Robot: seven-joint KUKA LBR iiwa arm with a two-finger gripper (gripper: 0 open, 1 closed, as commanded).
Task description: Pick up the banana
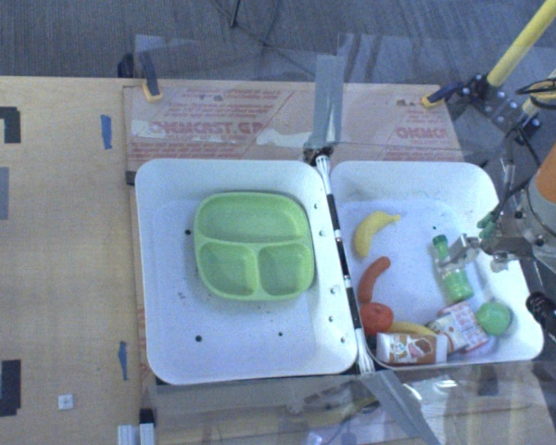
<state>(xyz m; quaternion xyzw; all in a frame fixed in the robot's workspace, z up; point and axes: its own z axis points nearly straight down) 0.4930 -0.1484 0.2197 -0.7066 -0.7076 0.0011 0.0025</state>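
Observation:
The yellow banana lies curved in the upper left part of the right bin, on the bin floor with nothing touching it. My gripper hovers at the right side of that bin, well to the banana's right and just beside a green bottle. Its fingers stand apart with nothing between them.
A red chili pepper and a tomato lie below the banana. Two food cartons, a green ball and a second yellow piece crowd the front right corner. A green divided plate sits in the left bin.

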